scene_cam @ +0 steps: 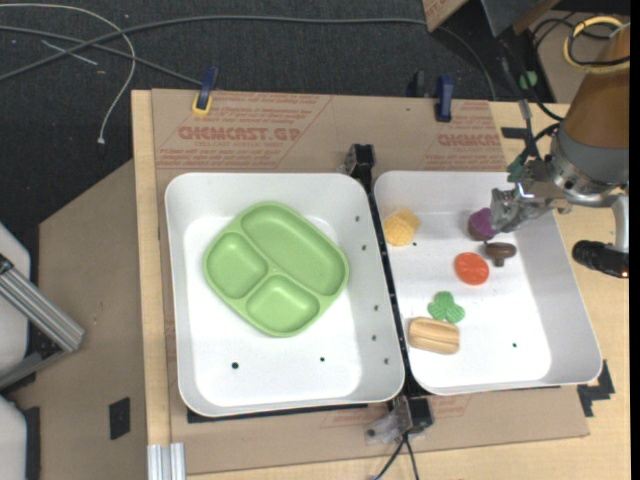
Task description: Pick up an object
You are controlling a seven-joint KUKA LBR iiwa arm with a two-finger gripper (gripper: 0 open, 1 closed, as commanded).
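Two white bins on a cardboard-covered surface, arm coming in from the right

Left bin (200, 368) has a green divided plate (276, 267) sitting around the middle of it. Right bin (545, 348) holds a yellow piece (401, 228) near its upper left corner, a green piece (446, 308) touching a tan bread-like thing (434, 336) lower down, an orange ball (472, 268) mid-bin, a small brown bit (500, 252) just beside it, and a purple piece (482, 223) right at the pincer (505, 211) in the upper right. Can't tell if the pincer's open or closed.
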